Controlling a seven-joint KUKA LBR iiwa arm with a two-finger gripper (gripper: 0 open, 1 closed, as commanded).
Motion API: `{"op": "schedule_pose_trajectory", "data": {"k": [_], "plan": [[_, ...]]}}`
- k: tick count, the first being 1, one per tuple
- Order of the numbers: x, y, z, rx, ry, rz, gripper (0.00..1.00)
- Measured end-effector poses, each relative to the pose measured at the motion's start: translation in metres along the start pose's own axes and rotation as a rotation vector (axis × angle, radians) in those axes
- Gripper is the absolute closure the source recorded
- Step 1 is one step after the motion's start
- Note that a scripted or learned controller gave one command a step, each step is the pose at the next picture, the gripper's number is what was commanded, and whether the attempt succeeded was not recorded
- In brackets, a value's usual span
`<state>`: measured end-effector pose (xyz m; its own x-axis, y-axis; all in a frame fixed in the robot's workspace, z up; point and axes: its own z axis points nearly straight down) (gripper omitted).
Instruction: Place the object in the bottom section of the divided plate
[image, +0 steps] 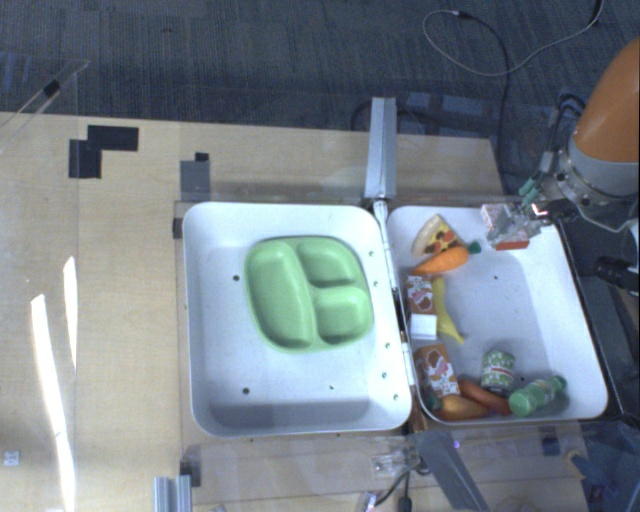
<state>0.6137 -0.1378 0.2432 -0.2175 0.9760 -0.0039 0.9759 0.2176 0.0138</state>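
Camera view. Landmark: the plate (308, 292), green, three sections, lying in the left bin (215, 400). All three sections are bare; nothing sits in the bottom one.

Right of the plate, past the divider, is the right bin (560, 300), holding the candidate items. Nearest the plate is a column along the bin's left wall: pizza slice (434, 236), carrot (443, 262), a small packet (421, 293), banana (446, 312), a brown packet (436, 366). Further right and lower than the plate are a can (498, 368), a green bottle (535, 395) and a second carrot (472, 402) (these three huddle in the bin's lower corner).

Gripper (507, 228): far right of the plate, over the right bin's upper edge, just right of the pizza slice. A reddish patch sits at its tip, but whether that is a held item I cannot tell, nor whether the jaws are parted or closed.

Progress: placement not done. Which item is the task's object is not evident; judged from position, the pick itself is unconfirmed. Left: secure an item, carry it leftward across the divider, set it in the plate's bottom section.
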Motion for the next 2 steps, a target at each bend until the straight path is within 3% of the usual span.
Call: {"op": "schedule_pose_trajectory", "data": {"k": [1, 2], "plan": [[0.032, 0.032, 0.125, -0.004, -0.003, -0.114, 1.0], [0.021, 0.062, 0.133, 0.021, 0.003, 0.078, 1.0]]}}
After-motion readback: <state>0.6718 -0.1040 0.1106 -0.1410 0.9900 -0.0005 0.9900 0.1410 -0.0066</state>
